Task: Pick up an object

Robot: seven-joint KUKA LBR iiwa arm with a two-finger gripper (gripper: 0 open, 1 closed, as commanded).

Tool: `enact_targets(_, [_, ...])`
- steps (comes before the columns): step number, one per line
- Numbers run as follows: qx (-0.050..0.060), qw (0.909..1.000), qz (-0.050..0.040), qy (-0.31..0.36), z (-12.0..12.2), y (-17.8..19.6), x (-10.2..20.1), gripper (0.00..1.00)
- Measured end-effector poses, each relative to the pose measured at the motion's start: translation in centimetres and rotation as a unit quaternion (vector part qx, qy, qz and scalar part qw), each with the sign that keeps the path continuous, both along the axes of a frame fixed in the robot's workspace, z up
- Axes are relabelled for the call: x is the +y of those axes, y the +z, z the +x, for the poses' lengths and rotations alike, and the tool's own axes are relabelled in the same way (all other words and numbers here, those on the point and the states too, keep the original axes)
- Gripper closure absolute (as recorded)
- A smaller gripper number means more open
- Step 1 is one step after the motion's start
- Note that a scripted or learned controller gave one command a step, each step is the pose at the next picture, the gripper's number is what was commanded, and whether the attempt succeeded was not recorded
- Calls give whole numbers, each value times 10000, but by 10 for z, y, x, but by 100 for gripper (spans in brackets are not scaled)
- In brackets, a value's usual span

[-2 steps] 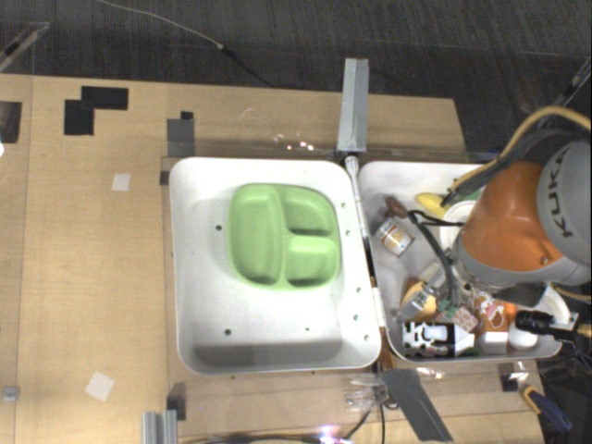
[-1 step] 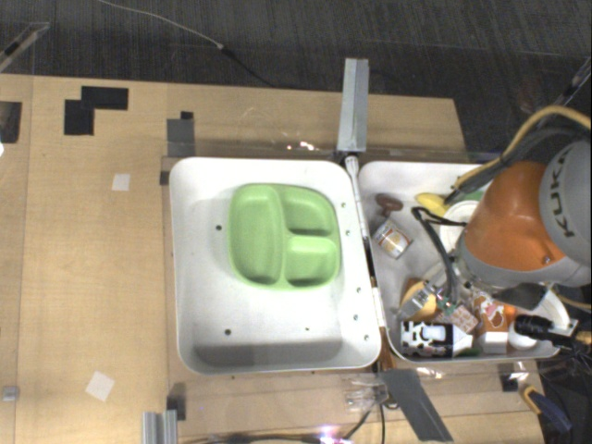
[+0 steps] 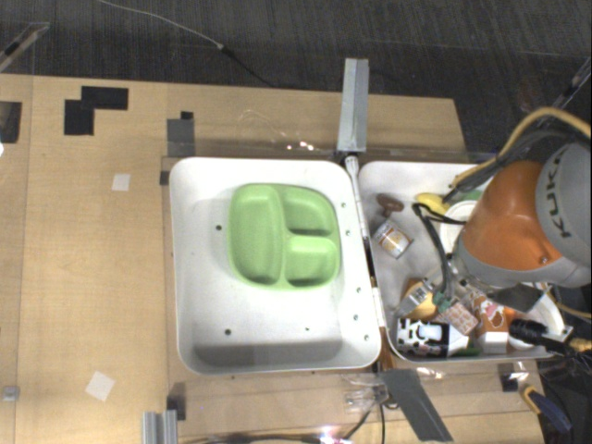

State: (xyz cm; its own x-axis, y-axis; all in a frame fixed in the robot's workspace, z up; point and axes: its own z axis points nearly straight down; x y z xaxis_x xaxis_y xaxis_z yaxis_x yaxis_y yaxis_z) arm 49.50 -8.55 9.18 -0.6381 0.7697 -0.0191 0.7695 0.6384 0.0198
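Pale wooden bench seen from above, with two shallow white bins side by side.

Nearest, along the front rim of the right bin: a black-and-white box, lying flat. Just beside it, toward the arm, a reddish packet and a small orange item, crowded together.

Slightly farther in: the grey arm with its orange band, reaching over from the right and leaning down into the right bin. Below it, the gripper, low over the clutter, just above the reddish packet and next to a small yellow-and-silver piece. Mostly covered by the wrist, so cannot tell whether open or closed, nor whether touching anything.

Farther back in the same bin: a small silver can on its side, apart from the gripper. Beyond that, a brown scrap and a yellow object near the far wall.

Across in the left bin: a light green divided tray, well apart from the gripper.

Farthest: a grey metal post at the seam between the bins, then dark carpet crossed by a thin pale cable.
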Motion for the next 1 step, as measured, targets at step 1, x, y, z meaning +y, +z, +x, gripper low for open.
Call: enact_targets(1, [4,9998,10,-199,0,0,-1,0])
